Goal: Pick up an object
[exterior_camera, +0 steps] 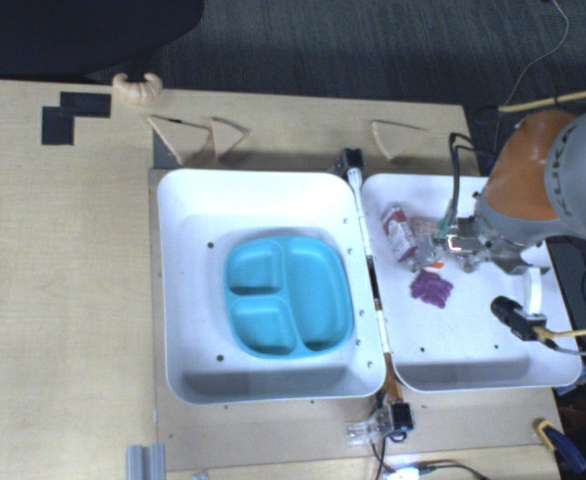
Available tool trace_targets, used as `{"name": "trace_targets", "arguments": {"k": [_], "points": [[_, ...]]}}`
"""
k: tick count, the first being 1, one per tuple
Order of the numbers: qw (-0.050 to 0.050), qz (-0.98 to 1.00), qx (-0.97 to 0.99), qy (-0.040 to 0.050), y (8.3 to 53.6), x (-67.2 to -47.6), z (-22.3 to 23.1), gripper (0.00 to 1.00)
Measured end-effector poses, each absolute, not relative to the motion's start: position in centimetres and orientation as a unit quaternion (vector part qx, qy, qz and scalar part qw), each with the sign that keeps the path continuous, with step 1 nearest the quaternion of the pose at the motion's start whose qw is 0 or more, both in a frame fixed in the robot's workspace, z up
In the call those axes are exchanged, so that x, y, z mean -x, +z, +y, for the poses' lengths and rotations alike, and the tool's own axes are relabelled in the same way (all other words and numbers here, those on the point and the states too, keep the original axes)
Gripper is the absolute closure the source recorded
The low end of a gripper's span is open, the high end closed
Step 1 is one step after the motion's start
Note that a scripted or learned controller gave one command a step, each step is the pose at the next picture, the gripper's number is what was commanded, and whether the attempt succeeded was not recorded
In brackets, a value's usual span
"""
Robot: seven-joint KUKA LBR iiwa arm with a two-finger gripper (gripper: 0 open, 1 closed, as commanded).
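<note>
Two candidates: a purple object [432,288] and a red-and-white packet [397,231] are seen in the right bin [473,363], the purple one near that bin's middle, the packet toward its far-left corner.
Task's thing: the purple object is judged the likelier pick, since it lies just on the near side of the gripper [441,246] and well clear of the right bin's walls.
Gripper: it is poised low over the right bin's middle, between the two objects. Whether it is released or clenched cannot be told, and nothing is seen held.
Step in hand: an approach over the objects is judged, with no lift yet made.
Doing it well: the gripper should be centred over one object only before it is closed, so that the neighbour is not nudged or half-caught. The small purple piece is best met squarely and close to the bin floor.
Arm [528,168]: the grey body and orange band are seen reaching in across the right bin's right rim.
Surface: the right bin's floor is white, smooth and mostly bare, so some sliding is to be expected.
Next door: a left bin [193,268] is set against the right bin's left rim, with a blue divided tray [288,293] lying in it.
Room: a pale wooden bench [63,298] is spread left of the right bin, and dark carpet [373,28] is seen beyond its far rim.
</note>
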State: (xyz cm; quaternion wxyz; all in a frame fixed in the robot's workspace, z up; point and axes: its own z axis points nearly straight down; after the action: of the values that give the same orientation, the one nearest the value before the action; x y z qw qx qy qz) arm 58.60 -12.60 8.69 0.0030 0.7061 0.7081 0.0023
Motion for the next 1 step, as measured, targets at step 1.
{"name": "trace_targets", "arguments": {"k": [1], "points": [[0.005, 0.708, -0.706, 0.004, 9.9, -58.8, -12.59, 1.0]]}}
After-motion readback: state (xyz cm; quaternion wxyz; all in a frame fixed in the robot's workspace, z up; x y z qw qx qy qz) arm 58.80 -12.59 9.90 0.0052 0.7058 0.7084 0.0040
